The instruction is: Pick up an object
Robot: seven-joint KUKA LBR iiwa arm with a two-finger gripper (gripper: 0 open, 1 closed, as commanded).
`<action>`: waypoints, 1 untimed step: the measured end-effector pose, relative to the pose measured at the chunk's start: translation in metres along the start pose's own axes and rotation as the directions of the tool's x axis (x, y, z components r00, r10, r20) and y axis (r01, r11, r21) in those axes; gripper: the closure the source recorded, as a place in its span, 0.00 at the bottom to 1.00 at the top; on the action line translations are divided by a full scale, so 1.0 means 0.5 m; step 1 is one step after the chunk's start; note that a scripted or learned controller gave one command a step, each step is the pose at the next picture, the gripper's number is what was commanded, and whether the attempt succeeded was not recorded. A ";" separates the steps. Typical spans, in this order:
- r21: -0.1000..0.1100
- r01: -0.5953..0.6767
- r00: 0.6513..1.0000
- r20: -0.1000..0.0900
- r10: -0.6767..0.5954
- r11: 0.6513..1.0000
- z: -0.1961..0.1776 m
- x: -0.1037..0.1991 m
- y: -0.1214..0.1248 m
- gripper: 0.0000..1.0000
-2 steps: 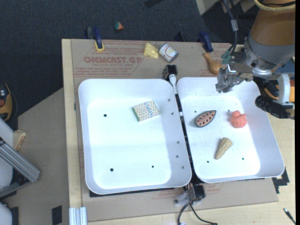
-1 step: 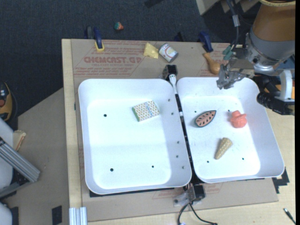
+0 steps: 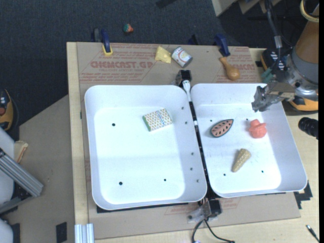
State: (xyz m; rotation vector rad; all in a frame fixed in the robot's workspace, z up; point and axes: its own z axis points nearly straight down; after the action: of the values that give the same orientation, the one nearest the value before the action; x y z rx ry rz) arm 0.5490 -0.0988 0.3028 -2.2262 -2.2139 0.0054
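Note:
The right bin [image 3: 283,171] holds three things: a red-pink lump [image 3: 257,129] toward the back right, a brown leaf-shaped piece [image 3: 221,127] to its left, and a tan cone [image 3: 241,159] nearer the front. A small patterned block [image 3: 157,119] lies in the left bin [image 3: 101,135]. My gripper [image 3: 260,102] hangs over the back right of the right bin, just above and behind the red-pink lump, with nothing visibly held.
Behind the bins on the brown board lie a yellow wedge [image 3: 163,55], a small white carton [image 3: 181,56] and a tan pear-shaped toy [image 3: 230,70]. Blue clamps [image 3: 106,40] hold the board's back edge. A black clip [image 3: 185,78] sits between the bins.

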 end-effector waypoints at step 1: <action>-0.006 0.006 1.000 0.001 -0.006 1.000 -0.023 0.006 0.005 1.00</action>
State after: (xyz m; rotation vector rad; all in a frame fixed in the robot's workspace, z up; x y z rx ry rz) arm 0.5514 -0.0958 0.3141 -2.2230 -2.2237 -0.0007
